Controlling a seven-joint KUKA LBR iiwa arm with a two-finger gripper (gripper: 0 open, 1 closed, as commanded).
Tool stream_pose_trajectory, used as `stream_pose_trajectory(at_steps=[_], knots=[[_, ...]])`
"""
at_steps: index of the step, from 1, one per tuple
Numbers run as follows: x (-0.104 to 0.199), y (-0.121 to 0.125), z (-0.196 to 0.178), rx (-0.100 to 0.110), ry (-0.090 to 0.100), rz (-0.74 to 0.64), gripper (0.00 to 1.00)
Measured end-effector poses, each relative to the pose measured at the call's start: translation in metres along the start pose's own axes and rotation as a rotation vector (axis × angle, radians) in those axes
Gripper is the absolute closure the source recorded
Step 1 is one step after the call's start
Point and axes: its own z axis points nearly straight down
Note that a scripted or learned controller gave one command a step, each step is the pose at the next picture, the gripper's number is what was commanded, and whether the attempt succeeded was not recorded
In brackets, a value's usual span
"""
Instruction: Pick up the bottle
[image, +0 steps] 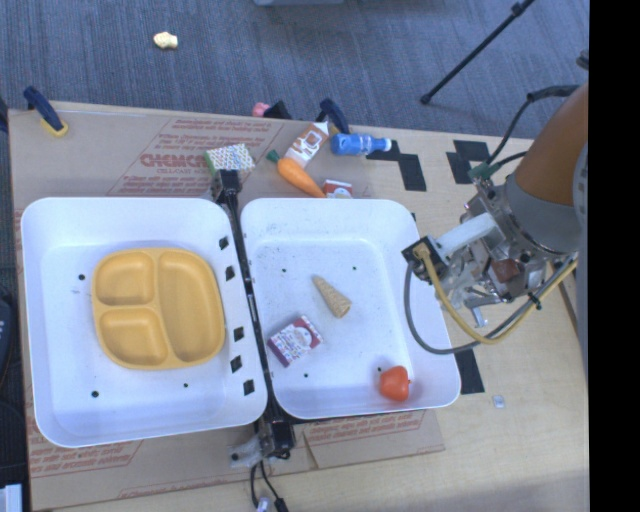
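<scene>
- The bottle (305, 146) is white with an orange and brown label. It lies on its side on the table (440, 450), behind the right bin (262, 225) and outside it.
- I think this is the bottle, but the small blue thing (358, 145) beside it, with a white end, could be a bottle too. The robot might go for the wrong one.
- A toy carrot (298, 177) lies just in front of the bottle, very close or touching. A small red and white box (338, 187) sits next to the carrot. A squeeze could catch the carrot instead, or knock the bottle away.
- The bottle is on its side, so a bump could make it roll.
- The gripper (480, 285) is over the table just past the right edge of the right bin, well apart from the bottle. It has to cross over the back corner of the bin, and going too low could hit the bin wall.
- I cannot tell if the fingers are open or closed. Wires and a yellow hose (455, 315) hide them.
- The hose hangs in a loop near the bin edge and might snag on it.
- Inside the right bin are a cone (333, 295), a little packet (295, 341) and a red toy (394, 383). The left bin (40, 330) holds a yellow tray (158, 306). None of these are the target.
</scene>
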Motion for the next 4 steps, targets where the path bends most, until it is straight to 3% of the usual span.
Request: stream_pose_trajectory(at_steps=[1, 2, 3, 4], knots=[[0.029, -0.005, 0.178, 0.004, -0.004, -0.004, 1.0], [-0.014, 0.064, 0.219, 0.002, -0.001, 0.006, 1.0], [-0.004, 0.018, 0.132, 0.002, -0.001, -0.053, 1.0], [0.006, -0.031, 0.163, 0.003, -0.003, -0.052, 1.0]])
